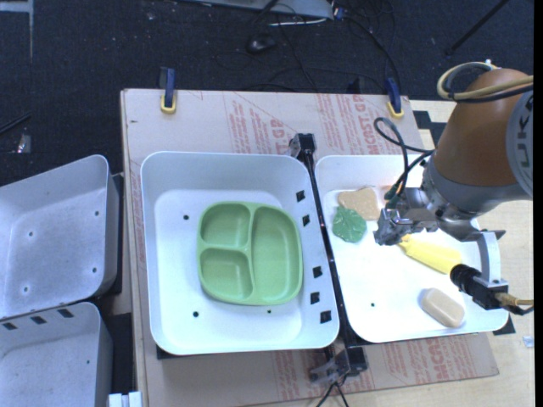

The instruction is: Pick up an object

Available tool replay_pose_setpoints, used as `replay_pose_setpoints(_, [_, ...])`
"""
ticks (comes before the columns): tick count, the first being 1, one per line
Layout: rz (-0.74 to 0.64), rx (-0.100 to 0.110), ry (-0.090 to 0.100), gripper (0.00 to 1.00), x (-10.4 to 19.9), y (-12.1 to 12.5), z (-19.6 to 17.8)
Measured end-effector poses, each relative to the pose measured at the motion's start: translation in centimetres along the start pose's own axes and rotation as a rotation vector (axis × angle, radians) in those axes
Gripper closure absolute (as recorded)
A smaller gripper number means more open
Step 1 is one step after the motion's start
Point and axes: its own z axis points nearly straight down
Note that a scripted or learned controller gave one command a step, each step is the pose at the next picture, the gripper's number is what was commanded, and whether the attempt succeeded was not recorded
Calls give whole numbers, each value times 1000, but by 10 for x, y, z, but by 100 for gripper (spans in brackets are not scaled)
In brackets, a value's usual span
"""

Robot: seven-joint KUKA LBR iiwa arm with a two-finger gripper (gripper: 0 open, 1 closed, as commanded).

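nothing is lifted yet, as far as you can see: every item lies on a bin floor, so the grasp and the raise are both left to do. start nearest you, at about five o'clock in the right bin (373,325), where a pale tan bar (442,306) rests flat. just beyond it, at three o'clock, a yellow banana-like piece (433,255) lies slanted, smooth and rounded, likely to roll under a pinch. the claw (389,225) hangs low just at its ten o'clock end, next to a crinkled green leafy piece (349,225); you cannot tell how it is set. farther, at twelve o'clock, a beige bread-like slice (360,202) touches the green one. in the left bin (170,312), a green divided tray (251,253) sits centred.
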Motion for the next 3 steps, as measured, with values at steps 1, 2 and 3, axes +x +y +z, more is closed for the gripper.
replay_pose_setpoints(1, [1, 1, 0, 100, 52, 3, 12])
replay_pose_setpoints(2, [0, -3, 0, 100, 108, 19, 5])
replay_pose_setpoints(3, [3, -1, -1, 100, 157, 15, 5])
